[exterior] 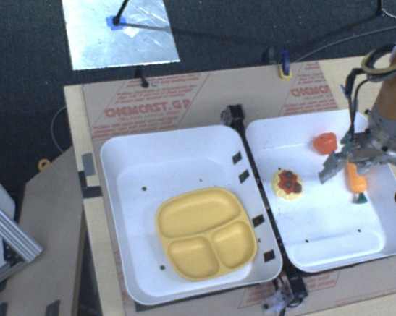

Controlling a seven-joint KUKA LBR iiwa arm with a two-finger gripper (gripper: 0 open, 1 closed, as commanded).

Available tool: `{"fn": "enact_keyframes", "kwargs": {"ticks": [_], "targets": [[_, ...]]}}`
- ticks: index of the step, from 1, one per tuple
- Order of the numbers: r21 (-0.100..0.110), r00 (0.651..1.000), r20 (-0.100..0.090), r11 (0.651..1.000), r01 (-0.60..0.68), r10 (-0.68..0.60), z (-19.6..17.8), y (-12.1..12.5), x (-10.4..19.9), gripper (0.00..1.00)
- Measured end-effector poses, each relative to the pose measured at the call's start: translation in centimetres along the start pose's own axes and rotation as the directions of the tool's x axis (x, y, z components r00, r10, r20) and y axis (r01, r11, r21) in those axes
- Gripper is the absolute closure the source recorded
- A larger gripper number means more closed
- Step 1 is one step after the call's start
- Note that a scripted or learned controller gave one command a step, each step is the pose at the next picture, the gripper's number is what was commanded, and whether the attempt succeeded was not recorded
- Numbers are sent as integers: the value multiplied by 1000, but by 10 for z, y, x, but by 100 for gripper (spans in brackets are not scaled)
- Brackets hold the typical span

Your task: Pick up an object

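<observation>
Camera view: arm over the right bin (395, 235), toys lying loose beneath it.
At lower left, the yellow divided plate (205, 231) looks rigid but too broad to pinch. Right of centre sit a small pizza toy (288, 184), a red-orange tomato (324, 143) and a carrot (357, 181): light, hard, slippery plastic. The carrot's mid-shaft seems the best hold. The gripper (339, 163) spreads empty fingers just beside it.

The light is bright and even, probably from above. The two white bins (182, 148) look almost overexposed, with only soft, weak shadows along their walls. The metal sheet (119, 26) at the top shows pale glare. The picture is slightly soft and grainy; the dark floor loses detail.
</observation>
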State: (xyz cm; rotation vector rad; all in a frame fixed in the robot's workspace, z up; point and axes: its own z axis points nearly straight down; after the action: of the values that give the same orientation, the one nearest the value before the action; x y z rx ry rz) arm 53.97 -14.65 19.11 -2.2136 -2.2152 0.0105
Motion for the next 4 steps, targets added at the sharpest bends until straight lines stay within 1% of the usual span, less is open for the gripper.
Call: {"fn": "enact_keyframes", "kwargs": {"ticks": [1, 2, 3, 4], "targets": [[-13, 1000, 2, 1000, 3, -3, -7, 3, 0, 0], [-9, 1000, 2, 1000, 0, 0, 49, -1, -8, 0], [-10, 1000, 2, 1000, 1, -1, 101, 0, -8, 0], [-14, 1000, 4, 1000, 1, -1, 88, 0, -9, 100]]}}
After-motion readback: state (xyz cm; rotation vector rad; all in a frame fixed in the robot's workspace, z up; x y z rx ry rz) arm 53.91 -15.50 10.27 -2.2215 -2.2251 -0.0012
